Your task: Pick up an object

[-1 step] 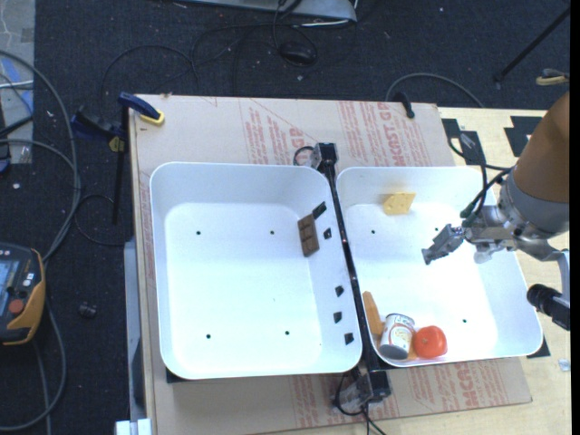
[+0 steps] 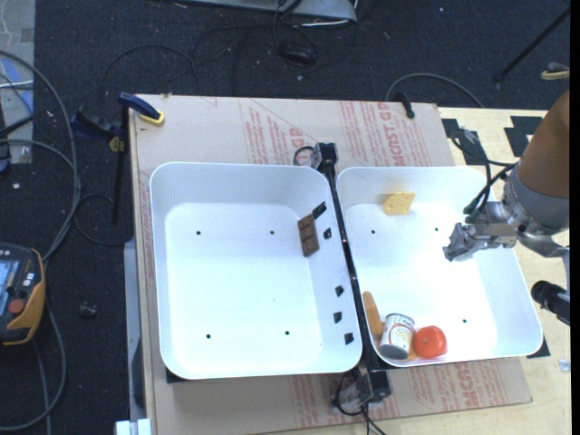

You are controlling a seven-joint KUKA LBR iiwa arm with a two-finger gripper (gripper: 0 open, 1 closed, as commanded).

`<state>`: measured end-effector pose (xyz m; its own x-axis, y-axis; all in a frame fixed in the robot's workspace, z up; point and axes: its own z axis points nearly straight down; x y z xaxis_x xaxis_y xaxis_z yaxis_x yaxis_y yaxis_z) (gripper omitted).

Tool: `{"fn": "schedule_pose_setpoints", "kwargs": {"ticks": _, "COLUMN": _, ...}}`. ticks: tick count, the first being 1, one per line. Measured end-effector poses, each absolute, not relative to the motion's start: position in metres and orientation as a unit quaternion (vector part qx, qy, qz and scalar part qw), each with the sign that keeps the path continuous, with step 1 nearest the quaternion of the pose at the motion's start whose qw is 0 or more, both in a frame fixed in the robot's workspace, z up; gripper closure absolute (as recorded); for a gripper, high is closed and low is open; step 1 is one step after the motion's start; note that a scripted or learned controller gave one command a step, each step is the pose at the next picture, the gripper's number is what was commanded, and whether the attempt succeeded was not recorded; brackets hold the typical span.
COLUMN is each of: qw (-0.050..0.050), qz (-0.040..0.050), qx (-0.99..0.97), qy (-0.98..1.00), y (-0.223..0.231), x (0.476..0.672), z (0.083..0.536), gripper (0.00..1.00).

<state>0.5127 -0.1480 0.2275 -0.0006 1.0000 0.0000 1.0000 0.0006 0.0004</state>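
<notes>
My gripper (image 2: pixel 456 246) hangs over the right side of the right bin (image 2: pixel 494 284), at mid height of the bin, with nothing seen between its fingers. A yellow wedge (image 2: pixel 399 203) lies at the bin's back, up and to the left of the gripper. In the bin's front left corner sit a small can (image 2: pixel 396 334), a red tomato (image 2: pixel 430 341) and an orange carrot (image 2: pixel 372 313). A brown chocolate bar (image 2: pixel 309 236) leans on the right wall of the left bin (image 2: pixel 236 270).
A black divider clamp (image 2: pixel 342 261) runs between the two bins. The bins rest on a cardboard sheet (image 2: pixel 272 125). Cables and a blue and yellow clamp (image 2: pixel 140 109) lie beyond the bench at the back left.
</notes>
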Motion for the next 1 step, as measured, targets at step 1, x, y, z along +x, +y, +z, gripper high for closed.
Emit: {"fn": "schedule_pose_setpoints", "kwargs": {"ticks": 1, "qw": -0.001, "qz": 0.0000, "qx": 0.706, "qy": 0.708, "y": -0.1086, "x": 0.5050, "z": 0.2240, "gripper": 1.00}}
